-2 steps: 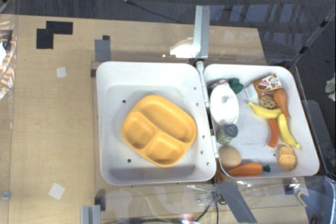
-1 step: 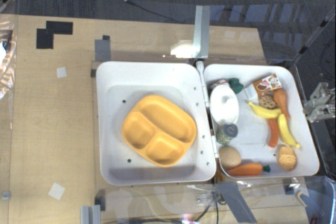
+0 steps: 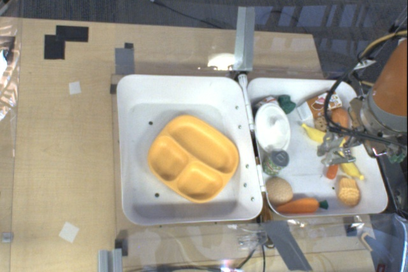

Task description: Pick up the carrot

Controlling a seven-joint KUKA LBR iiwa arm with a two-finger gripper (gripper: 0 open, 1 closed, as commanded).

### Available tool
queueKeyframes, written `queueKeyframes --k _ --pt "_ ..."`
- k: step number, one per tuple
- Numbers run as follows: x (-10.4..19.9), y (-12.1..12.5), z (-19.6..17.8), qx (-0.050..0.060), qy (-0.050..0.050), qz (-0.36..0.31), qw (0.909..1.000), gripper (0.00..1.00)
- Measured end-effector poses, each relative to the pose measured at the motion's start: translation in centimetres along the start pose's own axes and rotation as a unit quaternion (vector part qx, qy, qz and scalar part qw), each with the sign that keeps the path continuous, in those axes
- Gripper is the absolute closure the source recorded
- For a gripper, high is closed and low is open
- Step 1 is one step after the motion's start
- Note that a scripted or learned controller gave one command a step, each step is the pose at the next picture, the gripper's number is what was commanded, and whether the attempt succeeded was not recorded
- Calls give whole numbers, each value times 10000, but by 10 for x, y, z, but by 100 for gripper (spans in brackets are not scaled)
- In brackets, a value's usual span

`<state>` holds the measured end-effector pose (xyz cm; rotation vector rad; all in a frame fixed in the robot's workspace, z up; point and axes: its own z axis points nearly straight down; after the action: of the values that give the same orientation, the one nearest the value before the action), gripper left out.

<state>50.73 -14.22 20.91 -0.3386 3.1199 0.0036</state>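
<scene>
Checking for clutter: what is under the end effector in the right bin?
Below the end effector lie a yellow banana and a small red-orange piece; the arm covers whatever sits beneath it. The carrot lies apart, nearer the front.

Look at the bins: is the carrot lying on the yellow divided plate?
No, the carrot lies in the right bin, near its front edge.

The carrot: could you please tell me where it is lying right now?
In the camera view, the carrot lies along the near edge of the right bin, just below a round brown potato and left of a bread roll.
</scene>
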Motion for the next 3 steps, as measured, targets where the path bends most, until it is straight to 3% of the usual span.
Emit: queueKeyframes --k 1,2,3 --pt "-20 -61 -82 46 -59 749 9972 100" --pt "-20 -2 36 -7 14 811 9967 100" --pt "-14 -27 -141 66 -81 -182 9998 100"
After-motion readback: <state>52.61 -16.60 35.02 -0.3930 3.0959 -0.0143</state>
